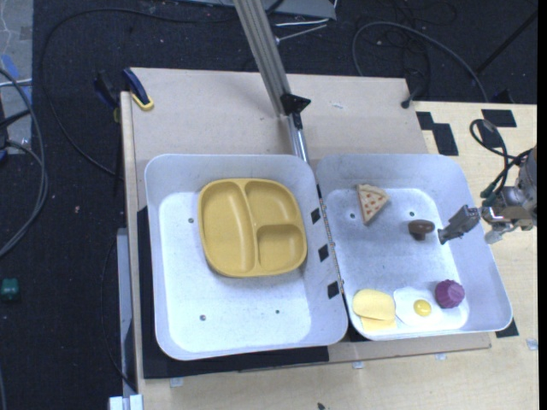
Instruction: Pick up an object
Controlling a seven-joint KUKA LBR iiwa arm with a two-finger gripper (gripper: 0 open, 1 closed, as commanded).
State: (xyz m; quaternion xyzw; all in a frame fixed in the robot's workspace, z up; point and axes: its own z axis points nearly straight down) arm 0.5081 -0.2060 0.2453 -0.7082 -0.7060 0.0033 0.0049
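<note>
bench (214,118): pale wooden top carrying two shallow white bins side by side, inner rims touching along the middle.
left bin (171,314): holds one yellow divided plate (253,227), set toward the upper centre; bare floor runs along the lower and left sides up to the raised rim.
right bin (479,220): holds five small items; the middle of its floor is open.
pizza slice (372,202): toy wedge in the upper part of the right bin, apart from the rim.
brown piece (420,228): small dark oval, just below and right of the pizza slice, close to the gripper tip.
yellow block (374,306): lies near the lower rim, close to the inner edge.
fried egg (419,307): just beside the yellow block, on its right, near the lower rim.
purple piece (449,294): rounded, near the lower right corner, just beside the fried egg.
gripper (457,224): enters over the right rim of the right bin, dark tip pointing toward the brown piece; cannot tell how far it is opened, nothing seen in its grasp.
metal pole (265,49): slants from the top edge down to the junction of the bins.
</note>
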